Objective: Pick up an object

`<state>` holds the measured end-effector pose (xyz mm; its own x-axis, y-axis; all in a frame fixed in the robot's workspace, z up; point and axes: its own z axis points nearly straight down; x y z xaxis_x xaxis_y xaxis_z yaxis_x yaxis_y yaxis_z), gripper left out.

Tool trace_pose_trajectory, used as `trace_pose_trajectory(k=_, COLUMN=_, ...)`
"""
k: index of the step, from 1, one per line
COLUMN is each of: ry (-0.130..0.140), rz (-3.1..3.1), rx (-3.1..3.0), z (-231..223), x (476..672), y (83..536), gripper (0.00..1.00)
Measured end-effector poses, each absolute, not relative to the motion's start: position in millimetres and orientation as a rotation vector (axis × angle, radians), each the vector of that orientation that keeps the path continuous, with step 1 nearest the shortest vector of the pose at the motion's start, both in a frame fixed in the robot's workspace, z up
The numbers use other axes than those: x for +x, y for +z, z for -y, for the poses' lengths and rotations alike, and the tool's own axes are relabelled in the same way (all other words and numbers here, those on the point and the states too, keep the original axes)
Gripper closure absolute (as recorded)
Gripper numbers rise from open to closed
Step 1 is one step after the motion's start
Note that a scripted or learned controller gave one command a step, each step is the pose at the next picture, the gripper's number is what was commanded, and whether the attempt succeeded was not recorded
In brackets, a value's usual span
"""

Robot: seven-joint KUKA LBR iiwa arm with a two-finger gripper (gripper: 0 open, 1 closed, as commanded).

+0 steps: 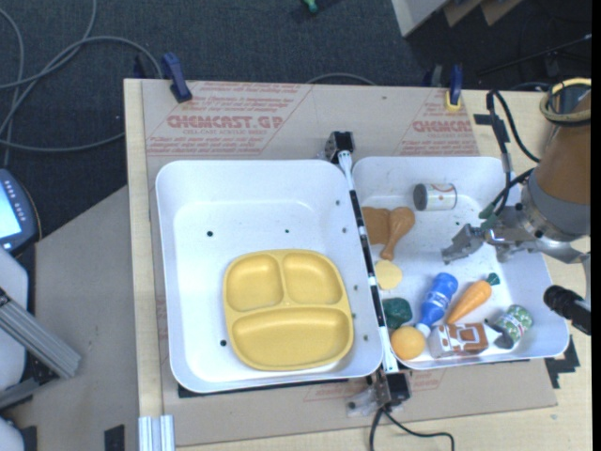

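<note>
A: Over the right bin [376, 172], the gripper [462, 246] sits low above bare white floor, the grey arm [554, 191] with its orange band coming in from the right edge. Fingers: dark, small, foreshortened. Cannot tell whether they are apart or together. Nothing visible between them.

B: Nearest objects to it?

A: Blue bottle [438, 297] just below the gripper and slightly left, lying tilted. Orange carrot [471, 299] beside the bottle, below the gripper, angled up toward the arm. Neither touches the fingers as far as the view shows.

B: Above it?

A: Small grey-and-white can [436, 196], on its side, up and a little left of the gripper, apart from it.

B: Left of it?

A: Brown drumstick-shaped piece [388, 225] against the bin's left wall, level with the gripper. Pale yellow round piece [388, 274] below that. Dark green item [397, 309] further down, then an orange ball [408, 343] near the bin's lower left corner.

B: Lower edge?

A: Brown-and-white packet [464, 336] well below the gripper, touching the bottle's lower end. Green-labelled can [512, 323] below and right of the gripper, near the bin's right rim.

B: Far side?

A: Left bin [188, 195], well left of the gripper, holds a yellow divided plate [286, 308] with three compartments.
</note>
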<state>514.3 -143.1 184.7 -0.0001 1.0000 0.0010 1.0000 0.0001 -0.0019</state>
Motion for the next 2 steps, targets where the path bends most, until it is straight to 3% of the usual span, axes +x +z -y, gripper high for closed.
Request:
trace_pose_trajectory(k=1, ry=0.004, rz=2.218, rx=-2.217, z=122.8, x=499.1, y=79.3, gripper=0.00)
trace_pose_trajectory(k=2, ry=-0.002, rz=2.221, rx=-2.225, z=124.3, x=501.2, y=94.6, gripper=1.00)
